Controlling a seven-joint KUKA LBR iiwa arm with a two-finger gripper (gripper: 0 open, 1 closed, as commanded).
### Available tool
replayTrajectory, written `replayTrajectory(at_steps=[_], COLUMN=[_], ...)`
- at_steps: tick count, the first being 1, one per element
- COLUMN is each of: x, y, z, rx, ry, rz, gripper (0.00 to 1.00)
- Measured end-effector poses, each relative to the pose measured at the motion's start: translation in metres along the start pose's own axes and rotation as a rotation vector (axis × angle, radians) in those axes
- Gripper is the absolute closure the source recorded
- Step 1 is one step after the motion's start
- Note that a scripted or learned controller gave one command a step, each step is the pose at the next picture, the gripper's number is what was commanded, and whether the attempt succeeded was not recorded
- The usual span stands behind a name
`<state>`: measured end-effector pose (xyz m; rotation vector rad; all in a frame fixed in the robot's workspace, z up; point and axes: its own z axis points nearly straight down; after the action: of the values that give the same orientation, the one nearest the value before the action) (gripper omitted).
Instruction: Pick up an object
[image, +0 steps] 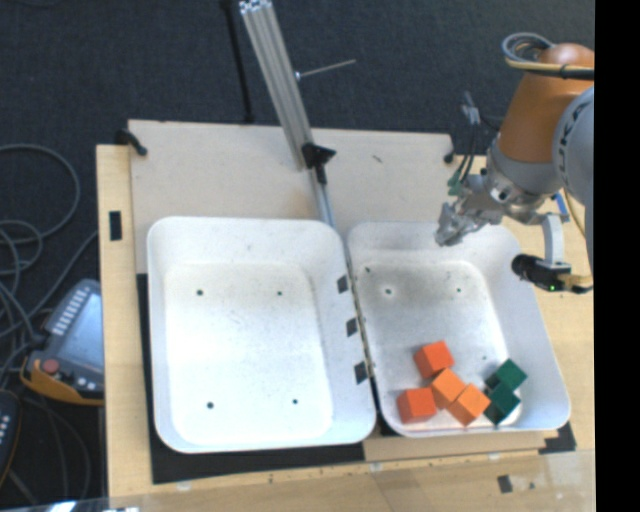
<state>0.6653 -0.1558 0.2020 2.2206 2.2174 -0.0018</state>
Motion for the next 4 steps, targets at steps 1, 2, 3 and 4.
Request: replayTrajectory(at_steps=[1,2,3,4], x=[0.002,0.042,0.048,0.053], y=[-0.001,-0.084,-0.142,-0.181], z=[-0.002,0.053,0.105,0.103], rx=[0.000,0.011,-0.003,-0.005], ry=[0.001,0.005,0.001,0.000], rz=[-0.002,-0.001,0.001,0.000], gripper=[0.00,0.00,0.00,0.00])
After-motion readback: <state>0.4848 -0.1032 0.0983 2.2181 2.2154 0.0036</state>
